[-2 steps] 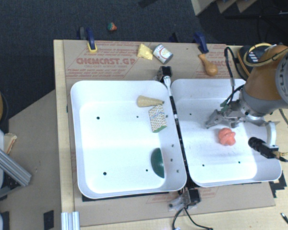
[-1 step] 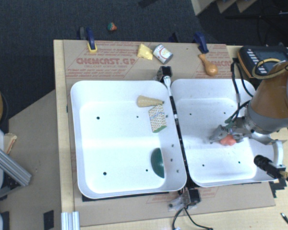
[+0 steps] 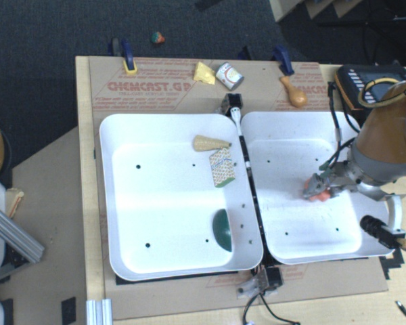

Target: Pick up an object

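Note:
My gripper [image 3: 317,187] is low in the right bin [image 3: 291,242], near its middle right, with the grey arm and its orange band [image 3: 386,131] reaching in from the right. A small orange-red object [image 3: 316,196] lies right at the gripper's tip, touching or nearly touching it. In the left bin [image 3: 142,202] a tan cone-shaped piece [image 3: 210,143] and a patterned card [image 3: 222,166] lie near the right wall. A dark green object [image 3: 222,229] rests lower down by the same wall.
Behind the bins on the brown board lie a yellow piece [image 3: 204,74], a small white box [image 3: 229,76] and an orange wooden piece [image 3: 294,93]. Blue clamps [image 3: 128,54] hold the board's back edge. A dark device [image 3: 367,87] sits at the back right.

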